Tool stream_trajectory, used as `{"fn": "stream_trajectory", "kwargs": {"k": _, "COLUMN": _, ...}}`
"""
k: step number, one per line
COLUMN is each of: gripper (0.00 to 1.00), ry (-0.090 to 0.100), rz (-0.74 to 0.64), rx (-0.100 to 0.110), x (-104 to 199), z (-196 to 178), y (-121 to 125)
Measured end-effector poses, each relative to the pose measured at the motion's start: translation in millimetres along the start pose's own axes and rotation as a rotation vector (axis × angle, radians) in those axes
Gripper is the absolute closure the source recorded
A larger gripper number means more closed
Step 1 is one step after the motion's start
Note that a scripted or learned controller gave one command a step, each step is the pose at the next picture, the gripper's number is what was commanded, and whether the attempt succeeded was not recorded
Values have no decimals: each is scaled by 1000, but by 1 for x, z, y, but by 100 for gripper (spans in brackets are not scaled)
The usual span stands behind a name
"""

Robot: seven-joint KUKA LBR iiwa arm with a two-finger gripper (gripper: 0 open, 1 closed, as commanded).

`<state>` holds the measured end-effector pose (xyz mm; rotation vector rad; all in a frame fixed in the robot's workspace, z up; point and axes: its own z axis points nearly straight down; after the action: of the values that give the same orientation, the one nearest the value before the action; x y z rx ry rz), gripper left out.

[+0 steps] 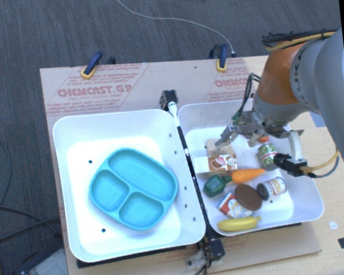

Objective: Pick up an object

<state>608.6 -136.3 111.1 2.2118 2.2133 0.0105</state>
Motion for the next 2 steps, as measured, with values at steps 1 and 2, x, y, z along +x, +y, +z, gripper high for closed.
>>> {"fn": "stream_trajectory", "kwargs": {"k": 1, "gripper": 100, "ry": 0, "rz": 0, "rx": -1, "x": 0, "z": -10, "y": 0}}
{"fn": "stream_trajectory", "kwargs": {"k": 2, "gripper": 0, "ry": 0, "rz": 0, "rx": -1, "x": 0, "z": -10, "y": 0}}
